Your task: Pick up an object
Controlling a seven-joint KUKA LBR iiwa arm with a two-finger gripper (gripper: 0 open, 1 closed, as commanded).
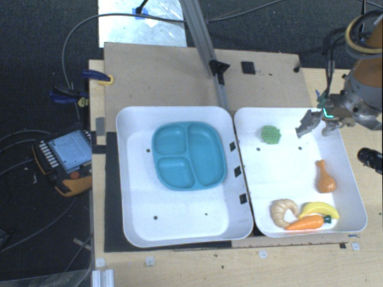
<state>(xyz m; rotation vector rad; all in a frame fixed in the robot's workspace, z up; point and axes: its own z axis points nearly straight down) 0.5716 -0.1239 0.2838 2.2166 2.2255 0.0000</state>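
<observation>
hovering at the right bin's (pixel 353 178) far edge, the gripper (pixel 311 124) has nothing in its grasp; how wide it stands cannot be told. the green ball (pixel 270 134) lies just beside it and could roll from a glancing touch.

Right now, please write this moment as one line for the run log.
arm: over right bin far edge | gripper: holds nothing | nearest: green ball | near corner: croissant, banana, carrot | left bin: blue plate

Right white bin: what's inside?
Right white bin holds a green bumpy ball, orange pear-shaped toy, beige croissant, yellow banana, orange carrot. The carrot hides part of the banana.
</observation>
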